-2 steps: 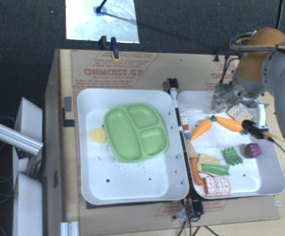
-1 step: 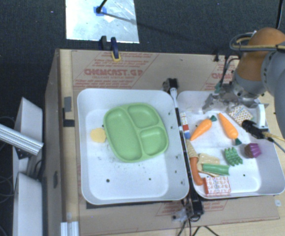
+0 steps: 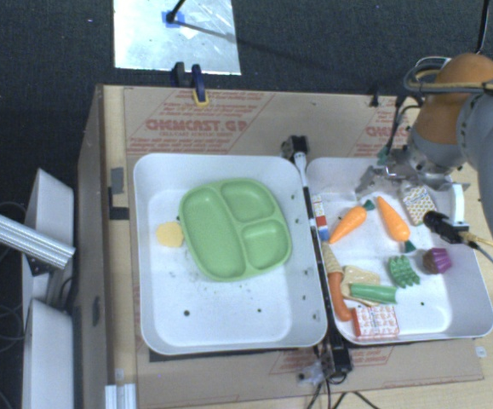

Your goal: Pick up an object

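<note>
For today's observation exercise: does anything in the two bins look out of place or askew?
Yes. A small yellow round piece lies in the left bin, beside the green divided plate, not in its compartments. An orange carrot-like toy rests along the divider between the bins, at the right bin's crowded edge.

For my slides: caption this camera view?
Arm's hand above the right bin of toy food; green plate in left bin.

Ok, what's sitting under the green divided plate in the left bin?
The green divided plate lies flat on the left bin. A small yellow round piece pokes out beside the plate's left edge; whether it reaches underneath cannot be told. Anything beneath the plate is covered.
</note>
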